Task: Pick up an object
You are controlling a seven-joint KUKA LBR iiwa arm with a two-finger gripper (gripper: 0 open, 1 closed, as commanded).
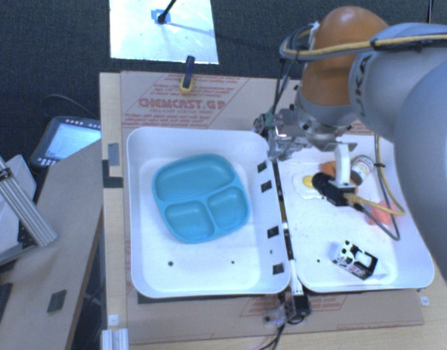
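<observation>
Here, in the camera view, the grey arm [409,86] with its orange band reaches in from the right and ends in the gripper [280,146]. The gripper hangs over the far end of the ridge where the two shallow white bins meet. Whether the gripper is wide or narrow I cannot tell (its tip reads as a dark tangle against the white rim).

To the view's left of the gripper and nearer the camera, a light blue three-compartment plastic tray [201,195] lies flat in the left bin [146,268]. On the gripper's other side, in the right bin [405,268], a flat white-and-yellow piece like a fried egg [307,184] lies near it. A small orange lump [326,168] and a small white cylindrical bottle [362,168] lie a little further right. A thin orange stick [380,211] lies further off still. A small black-and-white block [354,259] sits well apart from the gripper, toward that bin's near edge.
</observation>
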